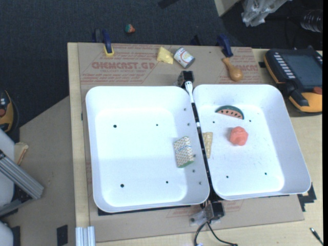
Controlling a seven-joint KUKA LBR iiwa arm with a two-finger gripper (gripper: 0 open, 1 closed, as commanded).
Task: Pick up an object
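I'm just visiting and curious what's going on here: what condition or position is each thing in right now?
Gripper: raised off beyond the bins, nothing between its fingers.
Watermelon slice: lying flat in the right bin.
Pink lump: resting in the right bin.
Patterned packet: lying in the left bin, by the divider.

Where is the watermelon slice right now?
The watermelon slice lies in the right bin, near its top edge in the camera view. The pink lump sits just below it, apart from it.
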